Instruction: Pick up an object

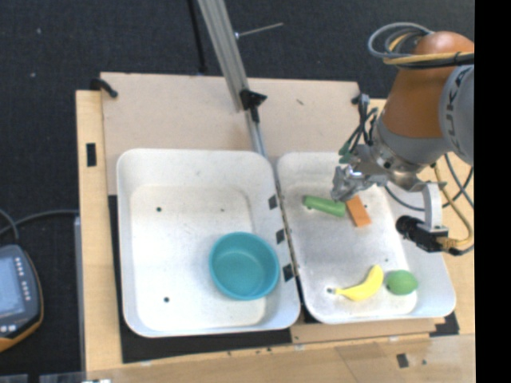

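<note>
My gripper (345, 188) hangs over the back of the right bin (319, 246), just above the right end of a green stick-shaped object (323, 206). An orange block (358, 213) lies right beside that end, slightly nearer the front. At the bin's front right lie a yellow banana (361, 286) and a green round fruit (401, 282), close together. A teal bowl (243, 265) sits in the left bin (160, 230) near its front right corner.
A slanted metal rail (227, 54) rises from behind the bins toward the top of the view. The two bins meet along a dark divider (281, 222). A handheld pendant (16, 286) rests at the far left.
</note>
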{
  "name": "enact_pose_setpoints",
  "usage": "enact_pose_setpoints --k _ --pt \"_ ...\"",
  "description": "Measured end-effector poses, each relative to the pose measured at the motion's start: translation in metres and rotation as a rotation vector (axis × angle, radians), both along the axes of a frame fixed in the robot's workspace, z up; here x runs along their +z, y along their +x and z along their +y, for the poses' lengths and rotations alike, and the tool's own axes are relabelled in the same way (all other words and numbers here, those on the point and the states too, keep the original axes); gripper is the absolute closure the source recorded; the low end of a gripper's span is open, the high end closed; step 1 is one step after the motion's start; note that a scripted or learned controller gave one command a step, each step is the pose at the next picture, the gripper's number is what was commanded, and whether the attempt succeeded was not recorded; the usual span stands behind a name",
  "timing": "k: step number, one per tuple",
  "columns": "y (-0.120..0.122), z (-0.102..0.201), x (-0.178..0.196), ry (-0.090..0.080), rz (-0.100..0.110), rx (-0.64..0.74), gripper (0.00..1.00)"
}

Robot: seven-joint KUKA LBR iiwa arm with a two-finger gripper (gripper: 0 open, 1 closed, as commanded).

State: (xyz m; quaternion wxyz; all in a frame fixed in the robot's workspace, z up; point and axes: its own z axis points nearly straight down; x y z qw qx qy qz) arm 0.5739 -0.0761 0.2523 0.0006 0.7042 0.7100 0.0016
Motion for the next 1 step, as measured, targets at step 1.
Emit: enact_pose_setpoints --k 1 --pt "0.0163 0.0551 -0.0095 -0.001 0.001 -0.002 1.00"
